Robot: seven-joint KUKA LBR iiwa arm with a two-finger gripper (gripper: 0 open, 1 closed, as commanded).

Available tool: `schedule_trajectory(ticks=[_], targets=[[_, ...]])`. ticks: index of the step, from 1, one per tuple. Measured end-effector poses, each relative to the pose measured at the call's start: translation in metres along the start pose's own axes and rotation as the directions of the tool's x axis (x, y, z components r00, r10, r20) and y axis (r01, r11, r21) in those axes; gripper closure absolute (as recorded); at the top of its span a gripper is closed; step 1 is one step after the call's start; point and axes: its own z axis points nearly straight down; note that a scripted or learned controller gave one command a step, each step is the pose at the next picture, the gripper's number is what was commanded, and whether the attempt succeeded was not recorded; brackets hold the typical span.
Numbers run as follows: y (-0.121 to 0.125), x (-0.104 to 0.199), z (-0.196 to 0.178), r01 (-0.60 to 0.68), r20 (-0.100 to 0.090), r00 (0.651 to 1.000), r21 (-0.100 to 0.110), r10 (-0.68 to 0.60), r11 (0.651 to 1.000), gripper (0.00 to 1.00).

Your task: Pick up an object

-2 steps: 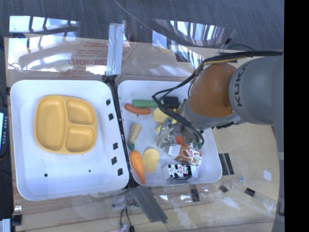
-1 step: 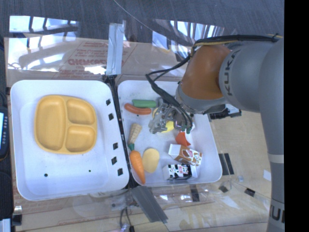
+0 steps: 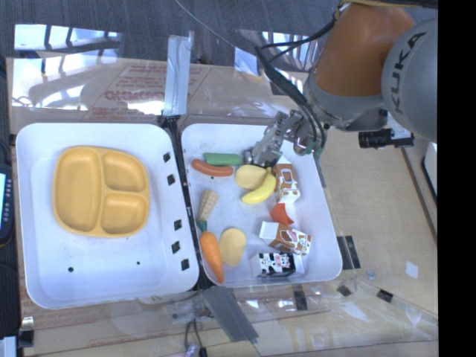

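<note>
Grey arm with orange band (image 3: 372, 47) reached in from the right; its hand (image 3: 262, 155) hung low over the right shallow white bin (image 3: 327, 229), just above a round yellow toy fruit (image 3: 249, 175) and a yellow banana (image 3: 260, 192). A red sausage (image 3: 212, 168) and orange carrot (image 3: 211, 255) lay nearby. The left white bin (image 3: 37, 259) held a yellow three-compartment plastic tray (image 3: 100, 190).

The arm (image 3: 401, 58) is bulky and rounded, with a grey casing bearing dark "KUKA" lettering beside a broad, glossy orange band. Black cables (image 3: 286, 69) loop from the band toward the wrist. The end effector (image 3: 262, 153) is a small assembly of grey metal with dark fittings.
</note>
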Motion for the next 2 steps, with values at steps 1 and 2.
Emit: schedule_trajectory(ticks=[1, 2], targets=[[0.01, 0.079, -0.007, -0.062, -0.01, 0.998, 0.002, 0.062, 0.998, 1.0], [0.052, 0.117, 0.072, -0.07, -0.016, 0.997, 0.005, 0.07, 0.998, 1.0]])
